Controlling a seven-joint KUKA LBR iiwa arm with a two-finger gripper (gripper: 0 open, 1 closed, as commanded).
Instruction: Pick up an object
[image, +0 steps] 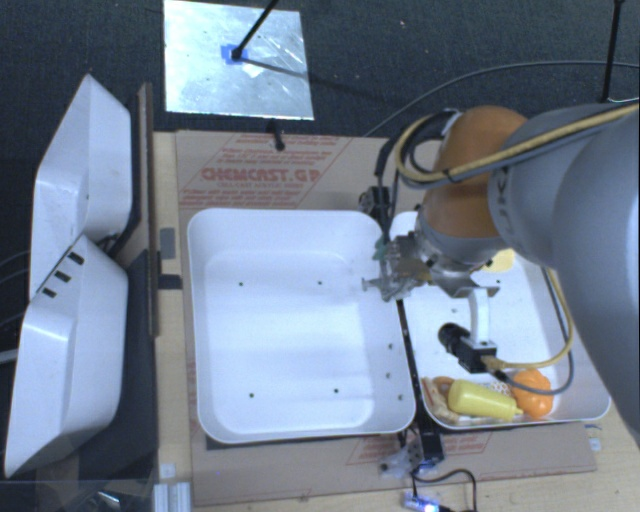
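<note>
The arm reaches in from the right, and my gripper (388, 280) hangs low over the seam between the two bins, at the right bin's left wall. In the right bin (575, 405), at the near edge, lie a yellow banana-like piece (483, 398) and an orange ball-shaped thing (536, 392), touching each other. A small striped orange item (436, 387) lies just left of the yellow piece. A pale yellow thing (503, 262) peeks out from behind the wrist at the bin's far side. I see nothing between the gripper's tips.
The left bin (290, 330) is a shallow white tray on cardboard (270, 170). White housings (70, 290) stand along the bench's left. A shiny metal sheet (238, 55) lies beyond the bench. The arm's bulk covers most of the right bin.
</note>
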